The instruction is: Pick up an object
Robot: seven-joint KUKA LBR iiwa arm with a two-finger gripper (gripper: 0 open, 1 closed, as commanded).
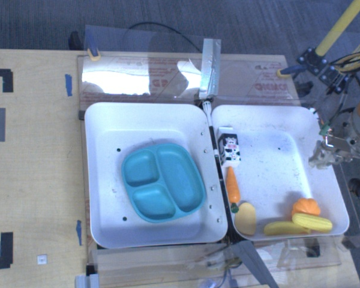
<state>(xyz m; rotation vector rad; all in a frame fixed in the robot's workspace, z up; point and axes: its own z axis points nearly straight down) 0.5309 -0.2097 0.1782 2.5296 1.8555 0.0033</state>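
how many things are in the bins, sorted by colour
Blue: 1, divided plate in the left bin
Orange: 2, carrot and round fruit
Yellow: 3, pear-like piece, banana-like piece, corn-like piece
Black and white: 1, small cow-patterned toy
Total: 7, with 6 in the right bin

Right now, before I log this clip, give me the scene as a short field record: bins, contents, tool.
left bin: holds a blue divided plate
right bin: carrot, pear, banana, corn cob, orange fruit, small black-and-white cow-print item
item layout: all lie along the bin's left wall and near edge
tool: at the right bin's right rim, nothing seen between its fingers
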